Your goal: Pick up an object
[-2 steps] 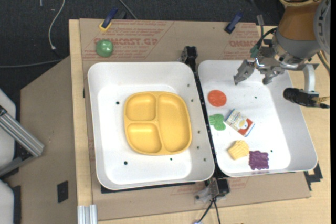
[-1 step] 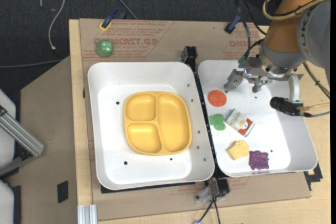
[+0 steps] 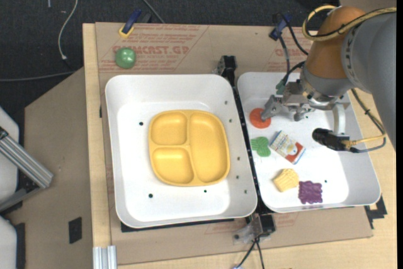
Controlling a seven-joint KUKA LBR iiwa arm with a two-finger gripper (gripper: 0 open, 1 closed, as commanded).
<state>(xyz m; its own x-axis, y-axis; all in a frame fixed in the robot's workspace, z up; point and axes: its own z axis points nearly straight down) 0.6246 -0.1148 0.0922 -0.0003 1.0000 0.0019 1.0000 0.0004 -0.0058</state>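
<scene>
- Nearest, in the right bin (image 3: 359, 189): purple piece (image 3: 310, 191), yellow piece (image 3: 286, 180).
- Mid-bin: a small packet (image 3: 287, 147), green piece (image 3: 260, 146).
- Farther back: red disc (image 3: 259, 118), the gripper (image 3: 284, 108) just beside it; its grasp cannot be made out.
- Left bin (image 3: 126, 97): yellow divided plate (image 3: 188, 147).

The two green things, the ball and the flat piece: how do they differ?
The green ball is round and lies on the cardboard outside the bins, beyond the left bin. The green piece looks flat and lies inside the right bin, beside a small packet. The ball lies alone, while the piece has other items around it. Both are green and lie clear of the gripper.
</scene>
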